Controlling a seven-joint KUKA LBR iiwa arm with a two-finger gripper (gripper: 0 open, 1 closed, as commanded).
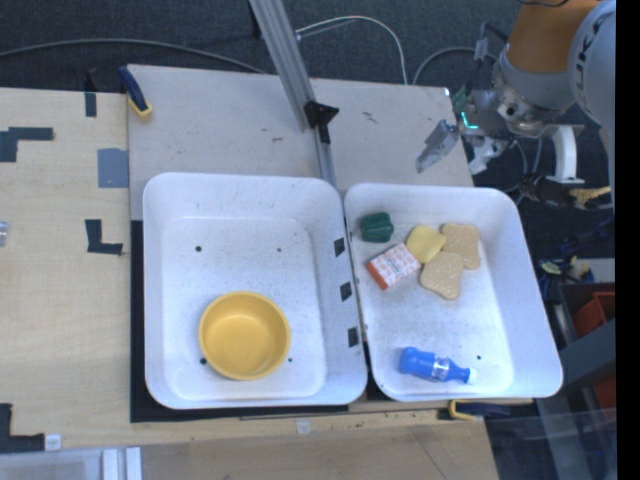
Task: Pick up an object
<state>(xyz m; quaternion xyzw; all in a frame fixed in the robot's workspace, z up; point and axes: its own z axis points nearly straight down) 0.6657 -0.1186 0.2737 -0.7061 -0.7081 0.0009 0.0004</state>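
Task not started — nothing lifted. Gripper [440, 148] above worktop [220, 118], behind right bin [535, 298]; fingers spread, nothing between.

Candidates in right bin: green block [376, 227], carton [392, 265], bottle [433, 365]. Bowl [244, 335] in left bin [160, 288].

Remaining: descend, grasp, lift.

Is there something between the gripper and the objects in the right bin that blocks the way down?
Nothing visible does. The gripper hangs above the bench beyond the right bin's far rim; the green object and yellow piece lie uncovered below.

A metal pole [285, 43] slants over the bench [60, 268]; a blue-and-yellow clamp [134, 91] grips its far edge.
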